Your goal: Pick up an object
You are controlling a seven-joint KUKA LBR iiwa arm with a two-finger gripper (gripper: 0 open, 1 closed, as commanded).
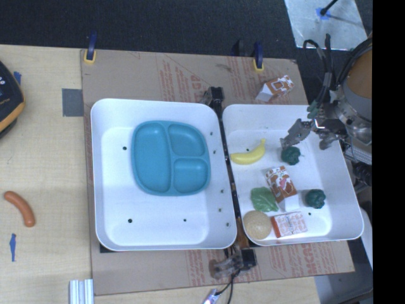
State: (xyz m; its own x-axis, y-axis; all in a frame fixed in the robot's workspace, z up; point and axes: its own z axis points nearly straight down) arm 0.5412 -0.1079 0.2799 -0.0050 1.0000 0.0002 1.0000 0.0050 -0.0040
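The right bin (329, 233) holds a yellow banana (249, 154), a dark green round piece (291, 154), a red-and-white packet (280, 183), a green leafy item (264, 199), another dark green piece (315, 198), a tan bun (257, 224) and a small red-and-white carton (289, 224). My gripper (311, 135) hangs over the bin's upper right part, open, its two grey fingers spread to either side just above the first dark green piece. Nothing sits between the fingers.
The left bin (111, 227) holds a blue divided plate (170, 157). A small brown-and-white carton (276, 88) lies on the cardboard behind the right bin. A sausage (20, 208) lies on the bench at the far left. A dark device (7, 100) sits at the left edge.
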